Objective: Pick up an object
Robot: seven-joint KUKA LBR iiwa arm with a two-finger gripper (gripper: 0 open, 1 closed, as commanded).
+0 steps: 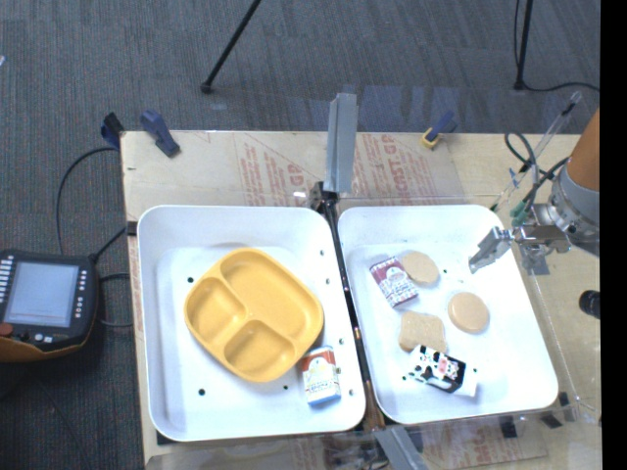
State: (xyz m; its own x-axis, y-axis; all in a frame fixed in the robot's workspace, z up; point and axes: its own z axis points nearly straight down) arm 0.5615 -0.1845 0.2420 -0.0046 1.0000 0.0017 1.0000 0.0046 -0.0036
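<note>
Arm enters from 3 o'clock. Gripper [500,246] hangs over the right bin's [537,306] 2 o'clock corner, near the rim; can't tell how its jaws stand at this angle, and nothing visible in them. Looks parked above the bin, so likely pre-approach, no target committed yet.

Candidates, all loose on the right bin floor:
- maroon carton [394,282], 10 o'clock of bin centre, lying flat, touching or just beside the upper tan disc [422,267]
- second tan disc [469,312], at 3 o'clock, apart from its neighbours, nearest the gripper
- toast-like piece [422,331], just below centre
- cow-print carton [444,369], 6 o'clock, flat, just beside the toast

Left bin [157,292]: yellow divided tray [253,312] at centre, small red-and-white carton [320,375] at the tray's 5 o'clock, by the inner wall.

Judgement: the isolated disc is the easiest reach but thin and flat, so fingers may slide over it. The cartons give better faces to pinch; neighbours crowd them.

Tabletop [225,169] clamps at 11 and 1 o'clock presumably hold the board steady.
</note>
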